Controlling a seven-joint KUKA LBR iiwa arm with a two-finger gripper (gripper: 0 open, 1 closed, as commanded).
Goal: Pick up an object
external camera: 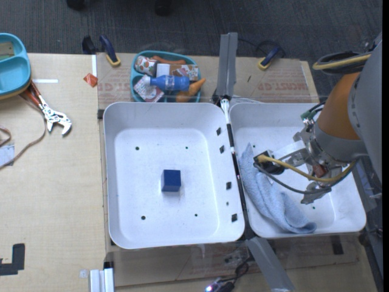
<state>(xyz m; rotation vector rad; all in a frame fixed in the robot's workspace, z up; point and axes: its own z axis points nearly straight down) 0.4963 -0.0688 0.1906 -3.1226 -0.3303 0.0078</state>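
1. The arm [364,102] is bulky and rounded, its shell plain grey.
2. A broad orange band [338,111] rings it above the wrist.
3. The wrist section [331,143] below is darker grey metal.
4. A yellow cable [292,166] and thin black cables loop out beside the gripper [316,178].

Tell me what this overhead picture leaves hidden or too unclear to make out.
- Gripper: the jaws' state, lost among wrist hardware and yellow cable.
- Right bin floor under the blue-grey cloth: covered, so anything beneath is unknown.
- Small blue tray behind the bins: the packets in it are too small to identify.
- Teal dish: cut off by the left edge.
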